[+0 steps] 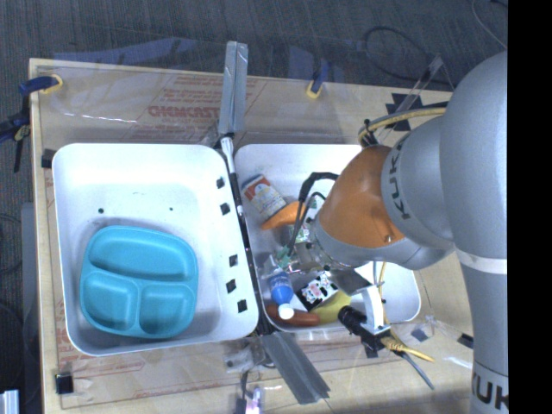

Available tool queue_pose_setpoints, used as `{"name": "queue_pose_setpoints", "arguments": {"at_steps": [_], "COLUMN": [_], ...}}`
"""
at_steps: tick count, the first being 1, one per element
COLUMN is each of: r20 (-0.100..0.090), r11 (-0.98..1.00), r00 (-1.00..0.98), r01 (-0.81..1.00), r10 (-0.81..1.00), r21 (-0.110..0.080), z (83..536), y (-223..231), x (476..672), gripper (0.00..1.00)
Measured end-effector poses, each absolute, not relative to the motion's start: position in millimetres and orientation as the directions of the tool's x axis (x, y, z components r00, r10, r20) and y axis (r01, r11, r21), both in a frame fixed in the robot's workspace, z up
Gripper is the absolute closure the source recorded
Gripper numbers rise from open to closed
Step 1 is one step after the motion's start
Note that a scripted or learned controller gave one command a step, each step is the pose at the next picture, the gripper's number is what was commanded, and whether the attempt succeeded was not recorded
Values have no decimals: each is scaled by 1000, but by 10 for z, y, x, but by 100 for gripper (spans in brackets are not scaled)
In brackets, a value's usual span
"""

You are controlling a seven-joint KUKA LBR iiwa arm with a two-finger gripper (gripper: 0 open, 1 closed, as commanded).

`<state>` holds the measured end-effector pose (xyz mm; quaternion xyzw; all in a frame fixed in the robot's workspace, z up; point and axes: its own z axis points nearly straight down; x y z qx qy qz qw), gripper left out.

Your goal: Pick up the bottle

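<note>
pincer (296, 255), grip state impossible to tell, low in the right bin (259, 158) above a blue-capped bottle (280, 291)

Robotics lab: clamped bench (129, 369), twin white bins (69, 179), carpeted floor (129, 7).

My arm (457, 171): bulky grey rounded casing, orange band (366, 201) above wrist, dark KUKA lettering, yellow and black cables.

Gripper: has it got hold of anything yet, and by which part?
Cannot be told. The gripper is down among the clutter in the right bin, just above the blue-capped bottle, and the wrist hides any grasp.
</note>
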<state>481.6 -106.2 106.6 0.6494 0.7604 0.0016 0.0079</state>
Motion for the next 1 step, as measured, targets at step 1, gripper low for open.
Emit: {"name": "queue_pose_setpoints", "arguments": {"at_steps": [1], "r20": [0], "r11": [184], "r00": [-184], "r01": [983], "r10": [983], "r21": [1], "z": [2421], "y": [-667], "x": [4894], "gripper": [100]}}
